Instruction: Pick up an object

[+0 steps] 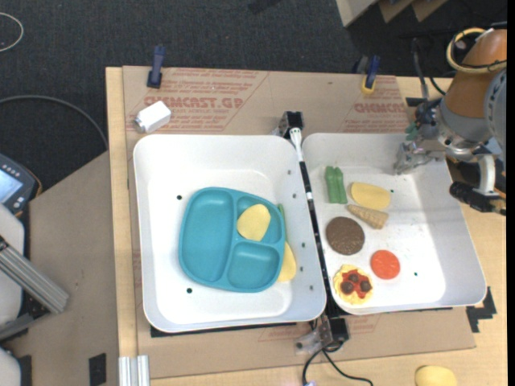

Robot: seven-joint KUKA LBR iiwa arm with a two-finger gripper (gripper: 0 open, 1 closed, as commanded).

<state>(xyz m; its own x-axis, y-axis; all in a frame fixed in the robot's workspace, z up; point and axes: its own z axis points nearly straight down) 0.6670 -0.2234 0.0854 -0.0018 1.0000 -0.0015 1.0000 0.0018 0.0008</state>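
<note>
Camera view: cardboard-topped bench [241,95] on dark carpet [64,47], hand [409,158] over the right bin [451,256], finger state unclear.

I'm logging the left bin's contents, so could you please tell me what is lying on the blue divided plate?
A yellow piece lies in the blue divided plate's upper right compartment. Another yellow piece pokes from under its right edge, mostly covered.

Even, bright light falls from overhead. The two white bins [161,215] reflect it strongly and look slightly washed out, with soft shadows along their inner walls. The dark floor [64,39] stays dim. Focus is fairly sharp at centre; the arm [475,87] at the right looks slightly blurred.
</note>
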